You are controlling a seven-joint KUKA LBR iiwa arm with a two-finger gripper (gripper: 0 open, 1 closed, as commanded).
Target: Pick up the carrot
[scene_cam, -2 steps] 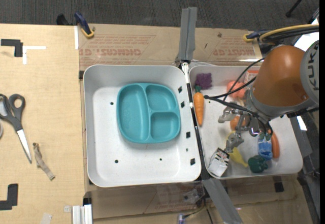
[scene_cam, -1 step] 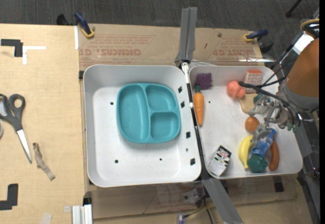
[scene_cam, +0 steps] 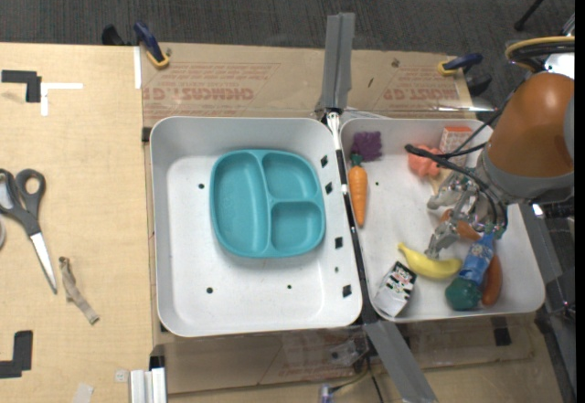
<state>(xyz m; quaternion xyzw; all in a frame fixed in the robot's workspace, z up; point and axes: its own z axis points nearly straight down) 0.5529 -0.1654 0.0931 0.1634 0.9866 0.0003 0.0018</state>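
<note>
Carrot [scene_cam: 357,195] against right bin's [scene_cam: 523,305] left wall: approach from above, gripper [scene_cam: 454,221] jaw state unclear.

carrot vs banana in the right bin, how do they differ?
The carrot is orange, straight and runs along the bin's left wall; the banana is yellow, curved and lies crosswise nearer the front. The carrot lies apart from the gripper; the banana sits just below it. Both lie flat in the right bin.
</note>
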